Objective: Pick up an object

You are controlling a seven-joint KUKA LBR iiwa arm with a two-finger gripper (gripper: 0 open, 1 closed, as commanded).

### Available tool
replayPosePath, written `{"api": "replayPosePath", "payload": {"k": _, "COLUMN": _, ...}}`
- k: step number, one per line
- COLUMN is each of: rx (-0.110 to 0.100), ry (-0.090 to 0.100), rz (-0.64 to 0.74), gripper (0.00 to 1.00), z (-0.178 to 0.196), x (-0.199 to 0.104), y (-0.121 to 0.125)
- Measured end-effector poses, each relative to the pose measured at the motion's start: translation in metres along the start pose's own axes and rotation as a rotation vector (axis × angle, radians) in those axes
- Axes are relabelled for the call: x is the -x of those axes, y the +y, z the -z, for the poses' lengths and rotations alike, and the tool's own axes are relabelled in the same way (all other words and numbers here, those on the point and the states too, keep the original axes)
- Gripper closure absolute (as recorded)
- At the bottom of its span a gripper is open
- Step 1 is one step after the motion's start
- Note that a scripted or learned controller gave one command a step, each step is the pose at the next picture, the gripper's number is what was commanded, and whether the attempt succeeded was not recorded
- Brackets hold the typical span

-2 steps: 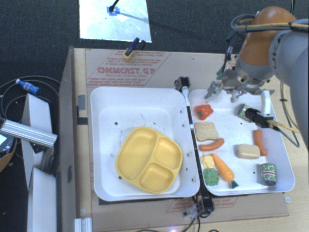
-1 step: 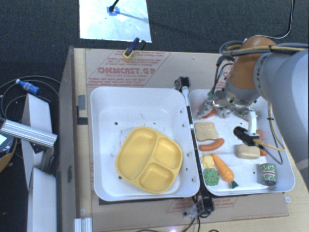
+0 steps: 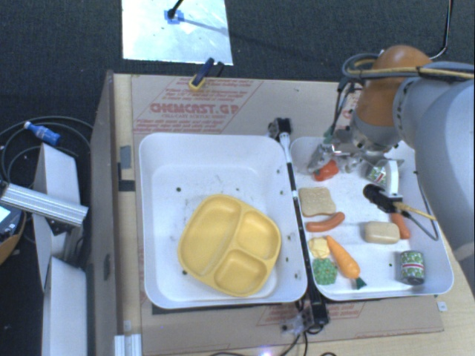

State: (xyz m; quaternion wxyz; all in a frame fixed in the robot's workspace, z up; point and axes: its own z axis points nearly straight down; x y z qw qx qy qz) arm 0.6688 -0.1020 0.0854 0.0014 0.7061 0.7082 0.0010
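My gripper (image 3: pixel 332 156) hangs low over the far left corner of the right bin (image 3: pixel 438 273). Directly under and in front of it lies a small red food piece (image 3: pixel 325 172), close to the fingertips; I cannot see whether it is gripped. Nearer the front of this bin lie a toast slice (image 3: pixel 316 200), a sausage (image 3: pixel 326 222), a carrot (image 3: pixel 344 258), a yellow piece (image 3: pixel 320 248) and a green piece (image 3: pixel 324 271). A beige block (image 3: pixel 381 233), a small orange piece (image 3: pixel 401 225) and a small can (image 3: pixel 412 267) lie to the right.
The left bin (image 3: pixel 159 199) holds a yellow divided plate (image 3: pixel 230 245). A black divider (image 3: pixel 293 199) runs between the bins. The grey arm (image 3: pixel 438 124) covers the right bin's far right part.
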Motion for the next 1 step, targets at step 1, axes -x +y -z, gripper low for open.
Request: {"api": "replayPosePath", "payload": {"k": 1, "rx": 0.003, "ry": 0.0, "rz": 0.001, "gripper": 1.0, "z": 0.0111, "x": -0.0002, "y": 0.001}}
